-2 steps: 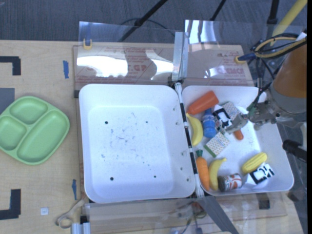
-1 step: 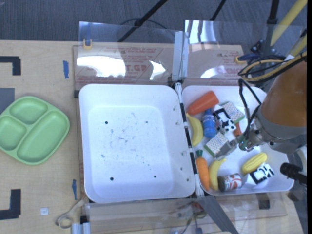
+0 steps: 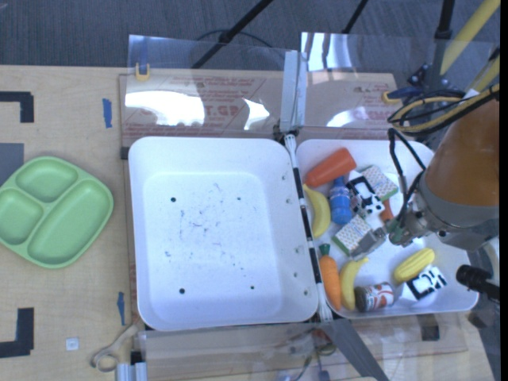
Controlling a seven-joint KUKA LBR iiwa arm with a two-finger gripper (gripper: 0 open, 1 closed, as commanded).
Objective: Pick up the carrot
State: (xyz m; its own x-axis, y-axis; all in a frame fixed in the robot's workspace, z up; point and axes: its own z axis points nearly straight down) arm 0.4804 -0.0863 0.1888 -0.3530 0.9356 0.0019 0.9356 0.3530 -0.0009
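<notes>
I see a pale wooden bench [image 3: 63,101] over grey floor, one green tray [image 3: 51,210] at its left edge, two bins: left bin [image 3: 214,153], right bin [image 3: 456,304] holding three bananas. The carrot [image 3: 330,280] lies along its left wall. Gripper [image 3: 397,230]: jaws I cannot tell.

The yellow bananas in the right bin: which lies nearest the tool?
The banana just below the tool, right of centre; the other two lie further left, beside the carrot.
</notes>
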